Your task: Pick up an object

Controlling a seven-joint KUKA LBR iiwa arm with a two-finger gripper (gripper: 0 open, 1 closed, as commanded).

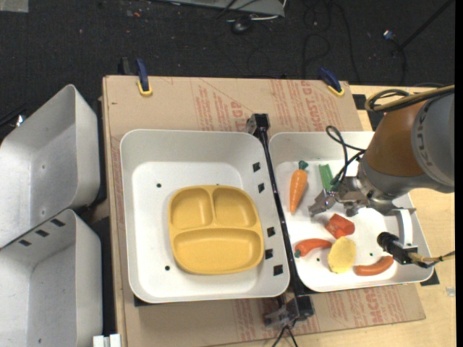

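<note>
- Red print runs across the brown cardboard sheet (pixel 217 100) under the bins; it sits upside down and mirrored from this view, so the words can't be made out with any certainty.
- More of that red lettering shows along the sheet's front edge, near the right corner, also too small and turned to read.
- Nothing legible on the white bins (pixel 145 215) or the yellow divided tray (pixel 215 230).

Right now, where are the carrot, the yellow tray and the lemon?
carrot (pixel 297 187): camera view, middle of its orange body.
yellow tray (pixel 215 246): camera view, floor of its large compartment.
lemon (pixel 342 254): camera view, centre of its yellow surface.
</note>
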